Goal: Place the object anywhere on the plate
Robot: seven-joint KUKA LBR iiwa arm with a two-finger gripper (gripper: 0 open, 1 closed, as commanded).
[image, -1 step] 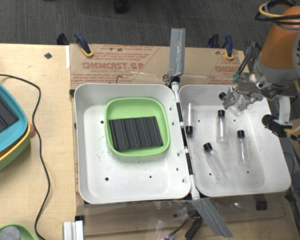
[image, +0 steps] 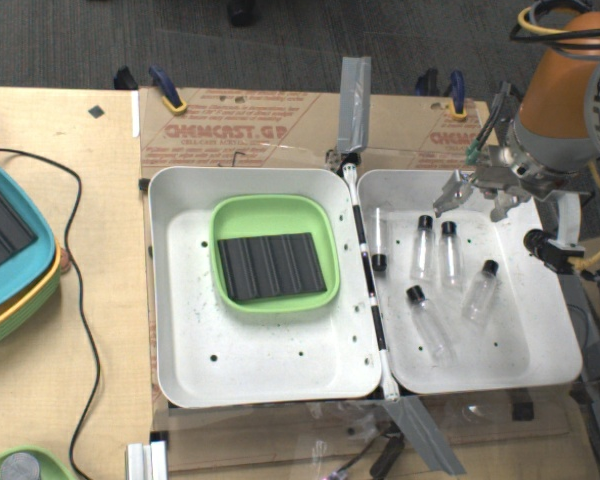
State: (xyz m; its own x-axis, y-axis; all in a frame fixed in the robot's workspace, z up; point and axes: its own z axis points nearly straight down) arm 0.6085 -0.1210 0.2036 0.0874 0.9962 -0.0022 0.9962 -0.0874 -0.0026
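From above, the gripper [image: 477, 200] hangs over the far right part of the right bin [image: 540, 363], below the arm's orange band [image: 565, 78]. Its two fingers [image: 450, 198] are spread wide, one pointing left and down, the other down toward the bin's right side, and nothing sits between them.

Just below and a little left of the jaws lie several clear plastic tubes with black caps. The nearest tube [image: 447, 253] lies directly under the left finger, cap toward the far edge. Beside it, further left of the jaws, is a second tube [image: 421, 246] lying the same way. A third tube [image: 480, 290] lies tilted below the jaws, nearer the bin's middle, cap up and to the right. A fourth tube [image: 426, 320] sits lower and to the left, cap at its upper end. A fifth tube [image: 377, 236] lies along the bin's left wall, well left of the jaws, cap at its near end.

Far left of the jaws, across the divider, the left bin [image: 180, 348] holds a green plate [image: 225, 220], squarish with rounded corners. A dark ribbed mat [image: 273, 266] lies on the plate.

On the wooden bench beyond the left bin, a blue tray [image: 30, 268] rests on a stack, and a black cable [image: 80, 298] trails past it.
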